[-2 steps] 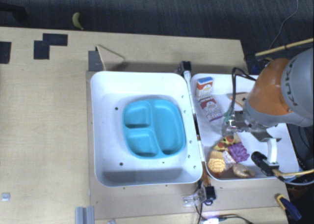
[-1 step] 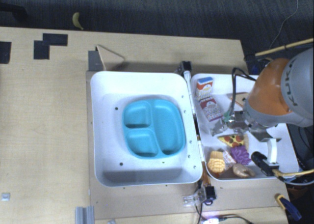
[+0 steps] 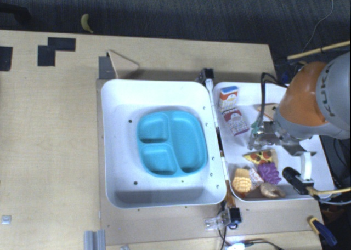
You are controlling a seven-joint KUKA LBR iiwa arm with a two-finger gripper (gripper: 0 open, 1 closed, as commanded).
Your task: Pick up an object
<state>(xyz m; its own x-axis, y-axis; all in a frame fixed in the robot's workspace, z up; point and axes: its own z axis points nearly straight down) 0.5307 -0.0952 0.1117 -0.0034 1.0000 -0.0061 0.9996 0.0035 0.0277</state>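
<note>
Fingers (image 3: pixel 262 140) above pizza slice (image 3: pixel 260 157); grapes (image 3: pixel 269 172), carton (image 3: pixel 228 97) nearby.

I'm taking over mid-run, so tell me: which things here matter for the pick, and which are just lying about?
Job:
gripper, low in the right bin
pizza slice toy
purple grapes
yellow corn
small carton
red packet

Lying about:
blue divided tray in the left bin
banana on the floor
</note>
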